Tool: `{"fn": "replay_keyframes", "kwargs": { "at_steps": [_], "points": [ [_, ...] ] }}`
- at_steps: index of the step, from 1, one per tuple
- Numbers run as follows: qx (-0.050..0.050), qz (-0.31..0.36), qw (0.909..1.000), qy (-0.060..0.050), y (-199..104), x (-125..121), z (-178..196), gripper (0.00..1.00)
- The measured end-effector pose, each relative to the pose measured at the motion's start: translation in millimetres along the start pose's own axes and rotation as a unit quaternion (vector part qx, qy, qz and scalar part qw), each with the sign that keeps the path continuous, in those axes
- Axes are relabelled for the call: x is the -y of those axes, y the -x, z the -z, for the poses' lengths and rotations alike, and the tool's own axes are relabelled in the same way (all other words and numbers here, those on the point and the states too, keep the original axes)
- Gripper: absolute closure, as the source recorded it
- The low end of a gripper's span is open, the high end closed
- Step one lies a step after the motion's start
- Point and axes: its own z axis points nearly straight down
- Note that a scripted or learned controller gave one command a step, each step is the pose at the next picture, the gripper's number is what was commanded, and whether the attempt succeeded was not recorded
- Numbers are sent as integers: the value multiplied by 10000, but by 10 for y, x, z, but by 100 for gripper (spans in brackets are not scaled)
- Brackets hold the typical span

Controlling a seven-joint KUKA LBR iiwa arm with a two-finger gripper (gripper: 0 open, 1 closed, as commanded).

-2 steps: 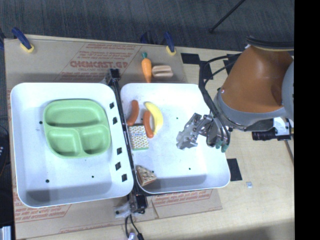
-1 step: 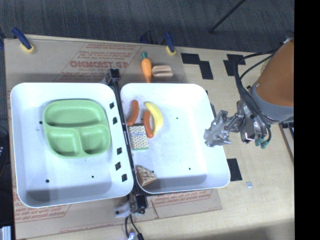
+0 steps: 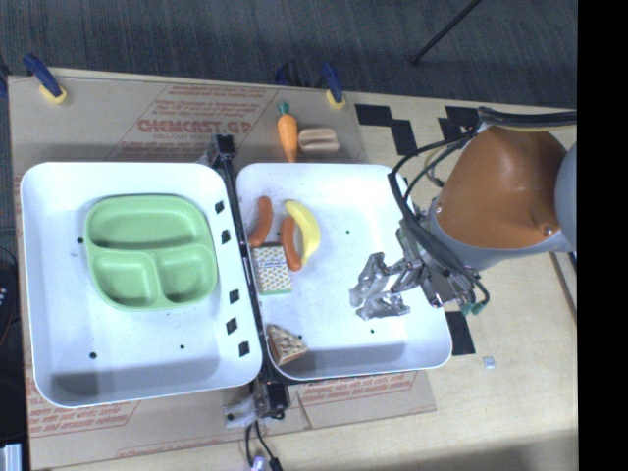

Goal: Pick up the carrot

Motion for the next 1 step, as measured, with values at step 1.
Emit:
{"fn": "replay_keyframes", "kwargs": {
  "at_steps": [1],
  "points": [
    [8,648,9979,-8,80,629,416,100]
  ]
}}
